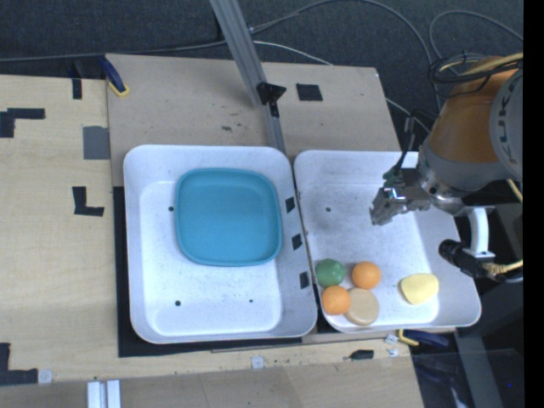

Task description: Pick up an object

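gripper [389, 204] hung over right bin [340, 177]; couldn't tell its grip state | fruit clustered at near edge: green ball [330, 272], two oranges [366, 274] | I feared a descent would nudge neighbours, miss.

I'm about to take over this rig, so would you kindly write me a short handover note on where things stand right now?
Gripper: over the right bin, above its bare middle, nothing seen held; whether the jaws are open is not clear.
Objects: all at the right bin's near edge. Green ball, orange ball, second orange ball and tan disc clustered together; yellow piece apart, to their right.
Left bin: holds a blue plate.
Done: nothing picked yet.
Left: descend on one object, grasp, lift.
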You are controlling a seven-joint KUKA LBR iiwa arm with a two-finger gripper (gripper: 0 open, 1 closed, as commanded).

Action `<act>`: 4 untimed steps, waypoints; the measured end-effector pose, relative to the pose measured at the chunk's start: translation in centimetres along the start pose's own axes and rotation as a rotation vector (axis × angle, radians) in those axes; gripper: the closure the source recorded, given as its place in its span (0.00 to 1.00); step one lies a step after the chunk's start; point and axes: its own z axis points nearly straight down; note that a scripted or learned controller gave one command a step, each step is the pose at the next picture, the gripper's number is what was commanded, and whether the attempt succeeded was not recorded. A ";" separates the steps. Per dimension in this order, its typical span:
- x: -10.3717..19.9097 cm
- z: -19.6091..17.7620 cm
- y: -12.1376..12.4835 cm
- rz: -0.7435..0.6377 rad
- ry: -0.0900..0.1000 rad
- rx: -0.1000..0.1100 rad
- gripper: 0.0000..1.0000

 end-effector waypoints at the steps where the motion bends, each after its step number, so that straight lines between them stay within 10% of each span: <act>1: 0.0 -2.1 0.0 0.000 0.000 0.003 1.00; 4: 15.2 -1.2 1.3 -0.004 0.001 0.005 1.00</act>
